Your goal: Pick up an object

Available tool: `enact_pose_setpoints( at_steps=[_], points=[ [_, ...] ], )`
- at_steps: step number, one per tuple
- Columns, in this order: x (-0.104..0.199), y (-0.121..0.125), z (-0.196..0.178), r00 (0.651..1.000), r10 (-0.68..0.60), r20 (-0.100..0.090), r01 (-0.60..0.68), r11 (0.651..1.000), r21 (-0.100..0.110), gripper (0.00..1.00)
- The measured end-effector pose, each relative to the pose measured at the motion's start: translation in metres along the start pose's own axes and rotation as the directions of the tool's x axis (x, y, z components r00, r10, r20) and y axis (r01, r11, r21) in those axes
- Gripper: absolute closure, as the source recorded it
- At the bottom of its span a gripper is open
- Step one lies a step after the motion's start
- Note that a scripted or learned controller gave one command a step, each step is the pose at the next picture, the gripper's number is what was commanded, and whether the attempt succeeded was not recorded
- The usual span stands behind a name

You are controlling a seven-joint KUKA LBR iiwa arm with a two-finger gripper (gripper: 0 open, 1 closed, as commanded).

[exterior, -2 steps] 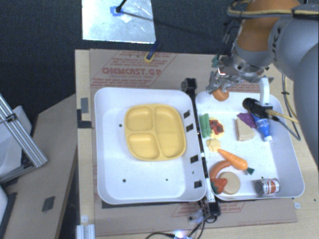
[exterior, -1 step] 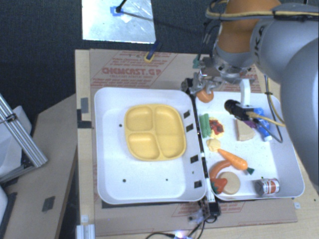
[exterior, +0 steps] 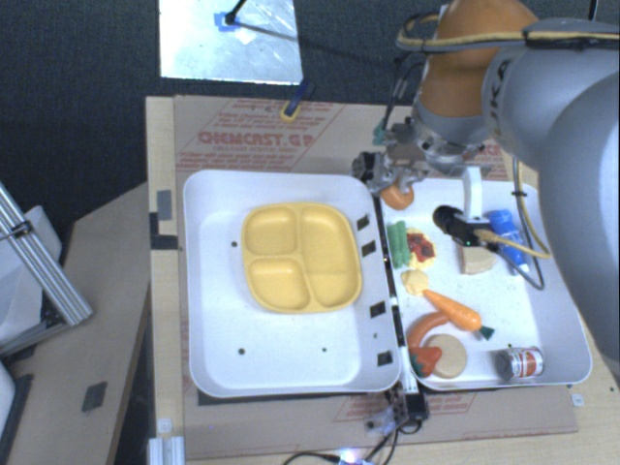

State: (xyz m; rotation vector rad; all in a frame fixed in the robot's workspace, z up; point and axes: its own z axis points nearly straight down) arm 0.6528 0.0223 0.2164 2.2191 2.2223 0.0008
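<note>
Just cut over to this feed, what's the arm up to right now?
The arm's gripper is down at the far end of the right bin, right over a small orange item by the divider. Whether it has a hold on it cannot be told from here. A carrot, a can and other toy foods lie loose in that bin. The yellow divided plate sits in the left bin.

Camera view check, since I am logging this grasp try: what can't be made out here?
- The claw: in the camera view the wrist above hides its tips, so whether it grips the orange item is unclear.
- Right bin: the grey arm covers its far right corner.
- Small can: label too small to read.
</note>
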Motion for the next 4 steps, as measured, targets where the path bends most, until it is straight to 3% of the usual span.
enact_pose_setpoints(
  at_steps=[1, 3, 4],
  points=[
    [0.003, 0.012, -0.017, 1.000, -0.004, -0.001, 0.004, 1.000, -0.002, 1.00],
    [0.000, 0.008, 0.002, 1.000, 0.000, 0.000, 0.000, 1.000, 0.000, 1.00],
    [-0.001, -0.004, -0.008, 1.000, 0.001, -0.001, -0.001, 1.000, 0.000, 1.00]
  ],
)
